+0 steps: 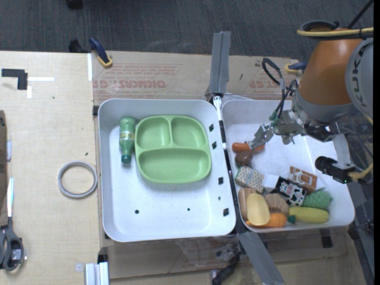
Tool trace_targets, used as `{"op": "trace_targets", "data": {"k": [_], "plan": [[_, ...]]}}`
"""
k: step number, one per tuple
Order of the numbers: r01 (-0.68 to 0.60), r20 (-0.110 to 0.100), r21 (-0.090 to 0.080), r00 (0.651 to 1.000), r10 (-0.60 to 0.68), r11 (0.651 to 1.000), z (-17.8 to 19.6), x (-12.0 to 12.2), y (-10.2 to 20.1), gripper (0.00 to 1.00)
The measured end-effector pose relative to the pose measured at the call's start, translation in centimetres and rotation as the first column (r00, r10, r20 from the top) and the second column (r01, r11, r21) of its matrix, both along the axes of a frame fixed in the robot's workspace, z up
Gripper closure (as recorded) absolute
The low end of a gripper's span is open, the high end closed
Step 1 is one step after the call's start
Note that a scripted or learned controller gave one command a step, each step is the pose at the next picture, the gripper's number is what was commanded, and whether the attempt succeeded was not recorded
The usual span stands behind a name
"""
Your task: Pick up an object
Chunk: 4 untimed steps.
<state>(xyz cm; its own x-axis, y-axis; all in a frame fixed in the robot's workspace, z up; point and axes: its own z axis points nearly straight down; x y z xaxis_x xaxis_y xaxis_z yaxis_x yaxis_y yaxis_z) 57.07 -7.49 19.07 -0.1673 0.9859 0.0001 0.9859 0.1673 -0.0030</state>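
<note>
hand (259, 138) over right bin (332, 218) — toys below

Counts, counter & bins:
2 shallow white bins (113, 177); 1 green divided plastic plate (173, 148), 1 green bottle (126, 138), 1 grey tape ring (77, 179), 1 yellow toy corn cob (307, 215), 1 pr scissors (10, 242).

Even overhead light; soft shadows; slight overall blur

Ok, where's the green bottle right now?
The green bottle lies in the left bin, near its far-left corner, right beside the green divided plate.
</note>
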Motion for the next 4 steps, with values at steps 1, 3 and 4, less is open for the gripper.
{"op": "trace_targets", "data": {"k": [1,3,4], "plan": [[-0.153,0.001,0.0,0.988,0.153,0.988,-8.2,3.2,-2.4,0.0],[-0.056,0.004,-0.001,0.998,0.056,0.998,-9.9,3.8,-2.4,0.0],[-0.052,0.002,-0.001,0.999,0.052,0.999,-8.9,3.7,-2.5,1.0]]}}
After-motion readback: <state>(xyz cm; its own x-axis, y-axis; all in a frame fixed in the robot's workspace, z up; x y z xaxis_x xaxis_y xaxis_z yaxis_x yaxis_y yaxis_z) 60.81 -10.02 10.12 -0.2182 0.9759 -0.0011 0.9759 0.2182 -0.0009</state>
